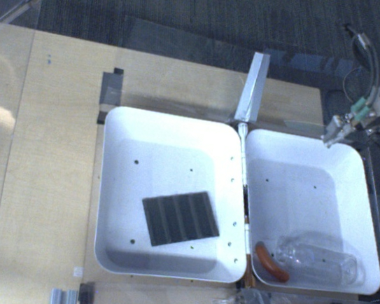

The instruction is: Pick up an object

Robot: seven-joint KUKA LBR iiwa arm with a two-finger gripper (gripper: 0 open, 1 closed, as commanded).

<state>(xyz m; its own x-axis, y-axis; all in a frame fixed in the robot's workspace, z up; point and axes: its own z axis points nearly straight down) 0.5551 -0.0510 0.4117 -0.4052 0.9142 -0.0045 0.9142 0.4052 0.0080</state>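
A dark ribbed rectangular pad (pixel 180 218) lies flat in the left bin (pixel 123 173), toward its near side. In the right bin (pixel 294 163), a clear plastic bottle (pixel 317 257) lies on its side at the near edge, with a red-orange sausage-shaped object (pixel 271 263) just left of it in the near left corner. My gripper (pixel 336 131) hangs above the far right rim of the right bin, well away from all three objects. Nothing shows between its fingertips.
A grey metal post (pixel 252 86) stands at the far end of the divide between the bins. Cables (pixel 366 54) loop near the wrist at upper right. Black brackets (pixel 111 90) sit at the left bin's corners on the wooden bench.
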